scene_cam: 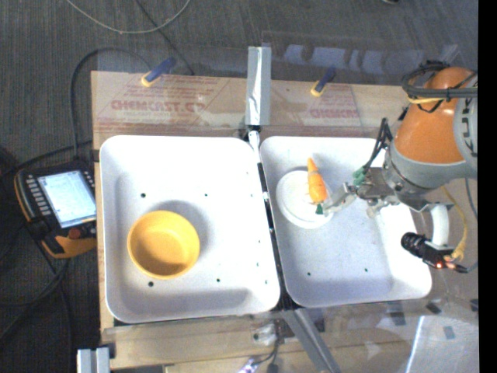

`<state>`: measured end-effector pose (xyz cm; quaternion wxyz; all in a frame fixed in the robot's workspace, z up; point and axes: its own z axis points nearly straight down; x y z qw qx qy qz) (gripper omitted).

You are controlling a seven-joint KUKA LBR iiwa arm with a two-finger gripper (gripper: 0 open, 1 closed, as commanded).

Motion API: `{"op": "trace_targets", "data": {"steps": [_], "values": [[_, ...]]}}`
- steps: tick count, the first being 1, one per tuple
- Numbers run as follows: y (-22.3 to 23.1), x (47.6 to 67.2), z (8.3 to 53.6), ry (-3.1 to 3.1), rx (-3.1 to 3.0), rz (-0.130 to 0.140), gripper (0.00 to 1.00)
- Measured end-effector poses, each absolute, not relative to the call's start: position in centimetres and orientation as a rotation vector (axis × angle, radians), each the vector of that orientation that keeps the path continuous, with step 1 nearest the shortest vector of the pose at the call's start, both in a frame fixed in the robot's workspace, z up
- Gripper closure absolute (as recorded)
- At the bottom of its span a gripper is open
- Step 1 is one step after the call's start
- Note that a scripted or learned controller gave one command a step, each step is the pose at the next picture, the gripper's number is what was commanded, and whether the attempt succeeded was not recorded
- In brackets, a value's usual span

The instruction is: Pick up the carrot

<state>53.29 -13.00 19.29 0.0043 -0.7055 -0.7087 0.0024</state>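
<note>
An orange carrot (314, 183) lies on a small white plate (295, 202) in the right bin (357, 278), towards its upper left. My gripper (329, 203) reaches in from the right and sits low, just right of and slightly below the carrot's lower end, at the plate's right rim. Nothing shows as held in it. The grey wrist and the orange band (432, 130) stand over the bin's right side.
A yellow bowl (163, 243) sits in the left bin (202, 162), at its lower left. A raised divider (266, 208) separates the two bins. A teach pendant (60, 205) lies on the floor to the left of the bench.
</note>
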Motion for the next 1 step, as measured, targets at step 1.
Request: {"op": "trace_targets", "data": {"steps": [1], "values": [[-10.34, 58.56, 13.87, -2.256, -2.177, 0.01, 0.0]]}}
